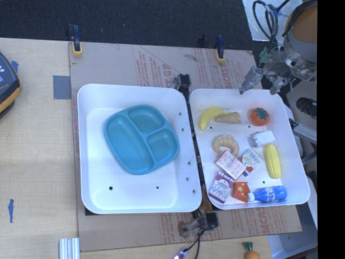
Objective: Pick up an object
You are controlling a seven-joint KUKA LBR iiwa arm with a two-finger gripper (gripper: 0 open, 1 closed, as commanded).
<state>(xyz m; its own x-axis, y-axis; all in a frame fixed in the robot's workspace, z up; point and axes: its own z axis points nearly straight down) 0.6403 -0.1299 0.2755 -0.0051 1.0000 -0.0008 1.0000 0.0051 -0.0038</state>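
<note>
The right bin (294, 144) holds several small items: a yellow banana (209, 116), a tan biscuit (228, 117), a red tomato (259, 116), a white block (263, 138), a croissant (225, 143), a corn cob (272, 161), a red and white carton (230, 165) and a blue bottle (269, 194). My gripper (262, 84) hangs above the far rim of this bin, beyond the tomato. It is open, with nothing between its fingers.
The left bin (91, 161) bears a blue divided plate (141, 138). Blue clamps (76, 39) hold the cardboard sheet at the far edge. A dark device (6, 82) lies at the left of the bench. Black cables (267, 15) loop behind the arm.
</note>
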